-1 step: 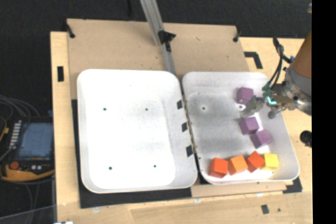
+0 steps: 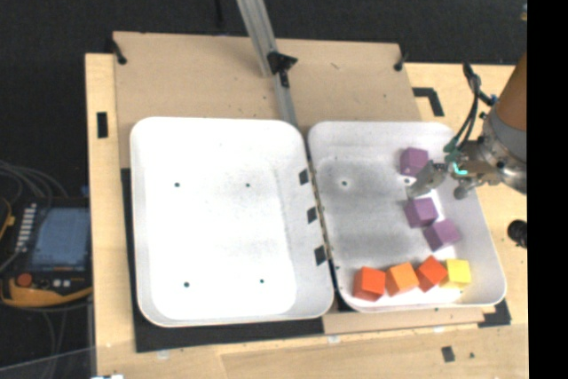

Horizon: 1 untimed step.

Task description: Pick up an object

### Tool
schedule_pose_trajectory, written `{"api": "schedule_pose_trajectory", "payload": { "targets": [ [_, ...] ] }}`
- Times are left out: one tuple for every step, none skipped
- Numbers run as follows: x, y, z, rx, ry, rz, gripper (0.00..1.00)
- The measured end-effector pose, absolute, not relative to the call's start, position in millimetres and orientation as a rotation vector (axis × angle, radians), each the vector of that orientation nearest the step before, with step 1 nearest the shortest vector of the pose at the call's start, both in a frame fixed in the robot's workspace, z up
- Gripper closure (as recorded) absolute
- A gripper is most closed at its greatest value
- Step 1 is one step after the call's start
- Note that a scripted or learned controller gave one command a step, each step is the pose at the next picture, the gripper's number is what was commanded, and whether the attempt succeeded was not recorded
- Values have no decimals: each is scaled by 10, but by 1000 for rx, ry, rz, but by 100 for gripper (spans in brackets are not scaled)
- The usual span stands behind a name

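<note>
My gripper reaches in from the right over the right bin, its fingers spread apart with nothing between them. It hovers among purple blocks: one just up-left of it, one below it, and a third lower right. Along the bin's front edge sit a row of blocks: orange-red, orange, red and yellow.
The left bin lies beside the right one. A metal pole slants up from the bench behind the bins. A device with cables sits off the bench's left side.
</note>
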<state>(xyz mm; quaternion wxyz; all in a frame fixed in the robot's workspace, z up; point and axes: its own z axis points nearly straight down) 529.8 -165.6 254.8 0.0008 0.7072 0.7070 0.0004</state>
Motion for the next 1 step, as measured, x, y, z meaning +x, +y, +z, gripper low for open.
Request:
{"api": "schedule_pose_trajectory", "payload": {
  "targets": [
    [5387,-1644,2073,2226,2218,-4,0]
  ]
}}
